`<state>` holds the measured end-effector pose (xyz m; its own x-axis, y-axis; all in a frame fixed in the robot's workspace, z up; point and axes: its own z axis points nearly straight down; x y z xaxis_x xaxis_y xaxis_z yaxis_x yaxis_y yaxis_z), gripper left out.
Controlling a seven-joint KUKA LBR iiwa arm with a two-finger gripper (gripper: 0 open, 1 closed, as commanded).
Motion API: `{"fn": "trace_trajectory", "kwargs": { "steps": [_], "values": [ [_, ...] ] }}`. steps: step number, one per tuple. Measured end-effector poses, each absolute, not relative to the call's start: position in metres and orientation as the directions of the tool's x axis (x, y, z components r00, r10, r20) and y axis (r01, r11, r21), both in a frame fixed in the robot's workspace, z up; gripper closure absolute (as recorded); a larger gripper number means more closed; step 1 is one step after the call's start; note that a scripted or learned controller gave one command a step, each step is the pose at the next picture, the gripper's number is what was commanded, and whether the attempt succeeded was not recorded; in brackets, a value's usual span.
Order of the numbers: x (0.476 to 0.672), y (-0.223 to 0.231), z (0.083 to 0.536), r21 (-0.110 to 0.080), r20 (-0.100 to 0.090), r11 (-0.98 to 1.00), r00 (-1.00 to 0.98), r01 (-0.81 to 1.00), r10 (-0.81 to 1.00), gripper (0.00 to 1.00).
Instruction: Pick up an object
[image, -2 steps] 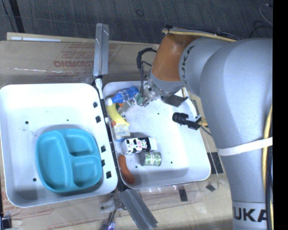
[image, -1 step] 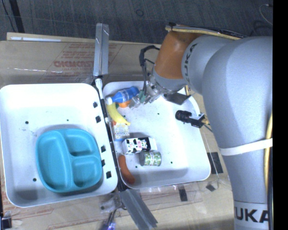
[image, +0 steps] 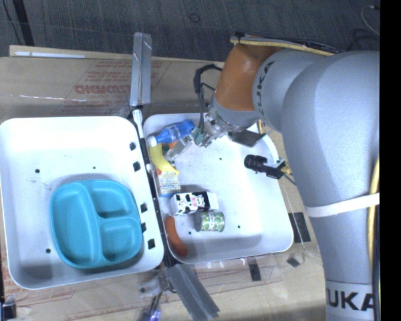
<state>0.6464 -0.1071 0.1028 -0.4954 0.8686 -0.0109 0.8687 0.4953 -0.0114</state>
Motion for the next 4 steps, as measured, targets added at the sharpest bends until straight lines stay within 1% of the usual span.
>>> {"fn": "trace_trajectory", "kwargs": {
  "steps": [1, 2, 3, 4],
  "values": [
    [0.6398, -0.1012, 0.0941, -0.001, -0.004, 0.513, -0.513, 0.858, 0.858, 0.00],
    [0.6401, -0.1002, 0.1040, -0.002, -0.003, 0.516, -0.516, 0.857, 0.857, 1.00],
    [0.6390, -0.1006, 0.1033, -0.006, 0.000, 0.515, -0.515, 0.857, 0.857, 0.00],
    [0.6331, -0.1005, 0.0956, 0.002, -0.005, 0.554, -0.554, 0.832, 0.832, 0.00]
  ]
}}
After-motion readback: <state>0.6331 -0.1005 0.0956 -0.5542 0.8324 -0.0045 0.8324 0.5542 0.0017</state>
